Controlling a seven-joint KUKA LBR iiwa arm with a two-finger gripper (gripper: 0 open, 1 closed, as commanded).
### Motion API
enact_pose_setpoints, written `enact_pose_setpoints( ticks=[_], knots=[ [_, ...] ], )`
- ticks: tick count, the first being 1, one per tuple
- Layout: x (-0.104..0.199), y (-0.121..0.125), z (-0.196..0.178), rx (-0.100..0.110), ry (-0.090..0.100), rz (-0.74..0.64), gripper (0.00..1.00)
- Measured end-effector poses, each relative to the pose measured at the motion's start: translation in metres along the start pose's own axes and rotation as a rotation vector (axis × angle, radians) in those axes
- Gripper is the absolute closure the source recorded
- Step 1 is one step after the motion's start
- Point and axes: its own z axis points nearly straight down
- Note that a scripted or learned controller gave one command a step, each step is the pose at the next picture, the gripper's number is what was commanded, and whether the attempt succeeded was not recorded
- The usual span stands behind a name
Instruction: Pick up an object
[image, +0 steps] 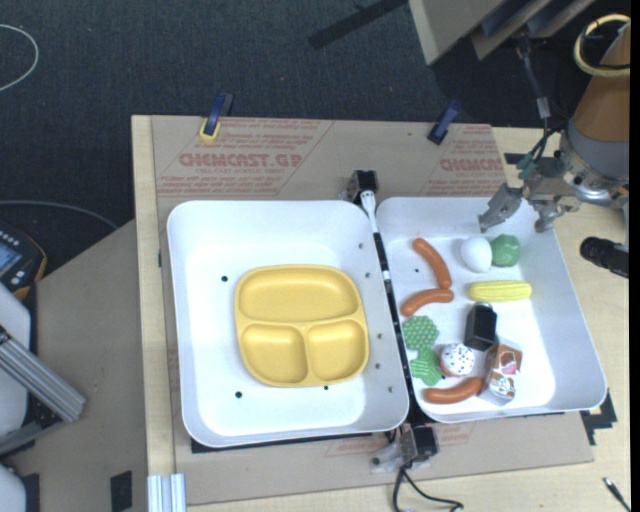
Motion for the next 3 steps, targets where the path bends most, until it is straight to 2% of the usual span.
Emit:
enact_pose_setpoints(
  ticks=[1, 3],
  knots=[
    [0.0, 0.003, -0.009, -0.015, -0.003, -0.003, 0.0],
    [-0.008, 0.009, 0.08, -0.01, -0.002, -0.002, 0.0]
  ],
)
